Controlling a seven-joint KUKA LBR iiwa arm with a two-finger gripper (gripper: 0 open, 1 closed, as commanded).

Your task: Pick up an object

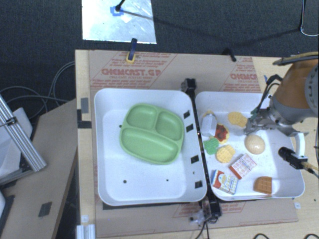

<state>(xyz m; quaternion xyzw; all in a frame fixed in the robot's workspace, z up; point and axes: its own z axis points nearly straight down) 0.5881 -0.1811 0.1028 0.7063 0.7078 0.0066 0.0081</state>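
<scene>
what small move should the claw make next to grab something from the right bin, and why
Probably a short descent toward the pale round bun. The claw sits just above and left of it in the right bin, holding nothing visible, and the bun has a little free space around it, unlike the crowded items further left.

The right bin holds a scatter of small toy foods. A pale, round egg-like piece sits near the middle, with a yellow cookie-shaped disc up beyond it. A yellow waffle-like round lies beside a green leafy piece, which touches a red-and-yellow item. A white piece rests by the bin's left wall. Lower down lie a pink-and-white box, a colourful carton and a brown bread-like chunk.
</scene>
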